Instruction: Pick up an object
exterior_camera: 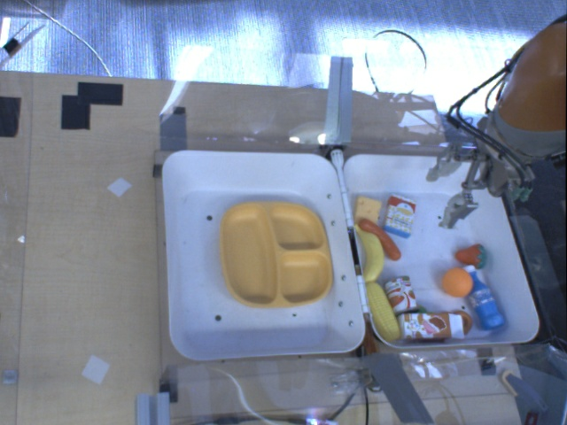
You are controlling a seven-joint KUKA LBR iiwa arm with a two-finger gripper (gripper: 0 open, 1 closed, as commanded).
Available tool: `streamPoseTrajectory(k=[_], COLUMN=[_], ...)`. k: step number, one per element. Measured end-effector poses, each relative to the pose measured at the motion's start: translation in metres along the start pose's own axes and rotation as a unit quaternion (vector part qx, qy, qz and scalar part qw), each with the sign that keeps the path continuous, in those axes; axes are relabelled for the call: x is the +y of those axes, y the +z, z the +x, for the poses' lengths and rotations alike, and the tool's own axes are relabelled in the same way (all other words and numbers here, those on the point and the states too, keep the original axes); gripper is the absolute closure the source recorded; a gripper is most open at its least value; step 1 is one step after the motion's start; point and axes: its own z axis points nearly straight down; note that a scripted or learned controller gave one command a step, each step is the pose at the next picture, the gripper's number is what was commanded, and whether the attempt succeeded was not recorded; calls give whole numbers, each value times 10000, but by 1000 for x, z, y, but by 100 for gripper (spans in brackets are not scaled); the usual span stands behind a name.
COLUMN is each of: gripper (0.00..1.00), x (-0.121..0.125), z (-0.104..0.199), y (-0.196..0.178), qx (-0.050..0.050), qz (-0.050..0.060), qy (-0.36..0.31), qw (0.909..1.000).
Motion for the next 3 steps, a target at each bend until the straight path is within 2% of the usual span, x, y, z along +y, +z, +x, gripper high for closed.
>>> streamPoseTrajectory(k=[1,2,3], gripper=[0,0,0], x=[12,16,15], z=[-39,-18,-6], y=[89,94,95], qx=[53,-136,-106], qz=[1,-5,-9], qy=[1999,2662,4095], qw=[9798,9638,9122])
